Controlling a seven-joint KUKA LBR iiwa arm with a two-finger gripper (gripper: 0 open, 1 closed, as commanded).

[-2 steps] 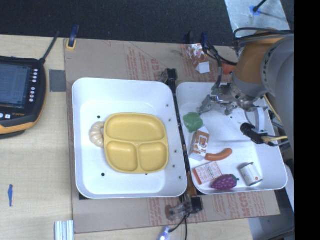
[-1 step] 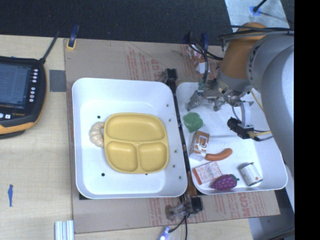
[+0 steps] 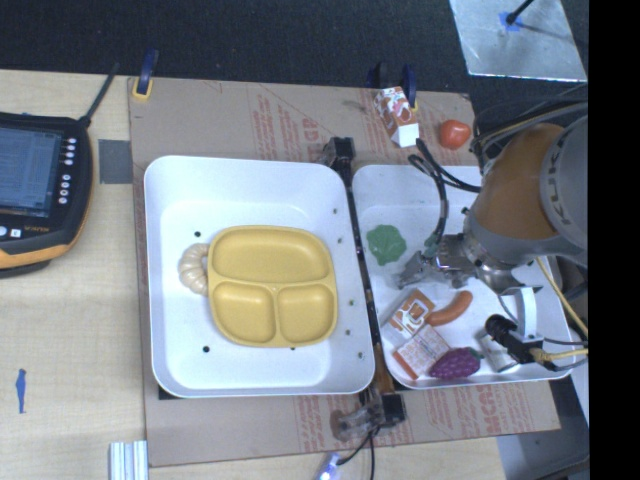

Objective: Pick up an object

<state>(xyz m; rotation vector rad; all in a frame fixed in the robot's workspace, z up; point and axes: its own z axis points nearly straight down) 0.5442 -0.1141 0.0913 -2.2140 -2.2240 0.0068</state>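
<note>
Nearest to where I stand, at the front of the right bin (image 3: 372,190), lies a purple bunch of grapes (image 3: 455,364). Just beside it, on the side of the left bin (image 3: 160,298), are two small food packets (image 3: 415,333) stacked close together, and a sausage (image 3: 450,309) lies just behind them, almost touching the upper packet. A green leafy piece (image 3: 385,243) lies farther back in the same bin, near the wall between the two bins.

The pincer (image 3: 418,269) hangs low over the right bin, between the green piece and the packets. Its fingers look a little apart, and I see nothing between them; they are dark and small, so I am not fully sure how wide they stand.

The things in this bin are crowded. If the pincer comes down where it is now, I think it may land on the edge of the upper packet and only push it, or press it flat against the bin floor. The sausage is round and could roll away from the fingers. The green piece is soft and may slip out.

The left bin holds a yellow divided plate (image 3: 272,285), well apart from the pincer.
</note>
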